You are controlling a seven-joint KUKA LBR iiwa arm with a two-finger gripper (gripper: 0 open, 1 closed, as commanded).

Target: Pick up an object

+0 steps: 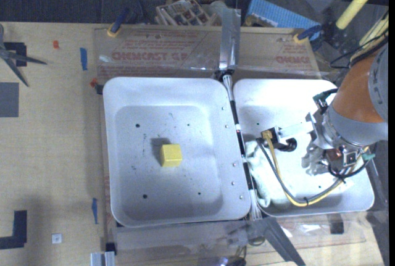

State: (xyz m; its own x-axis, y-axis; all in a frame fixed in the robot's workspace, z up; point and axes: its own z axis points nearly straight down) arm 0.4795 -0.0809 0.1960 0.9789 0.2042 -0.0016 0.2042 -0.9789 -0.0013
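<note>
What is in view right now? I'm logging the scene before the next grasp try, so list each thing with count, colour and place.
small yellow cube: one, yellow, middle of the left bin's floor.
shallow white plastic bins: two, white, side by side on the bench.
yellow cable: one, yellow, looping across the right bin.
clear plastic sheet with red lettering: one, behind the bins.
grey arm with orange band: one, over the right bin's right side.

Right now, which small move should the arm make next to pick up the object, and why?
Probably travel left across the divider: the small yellow cube lies in the left white bin, while the gripper hangs over the right white bin, apart from it.
</note>
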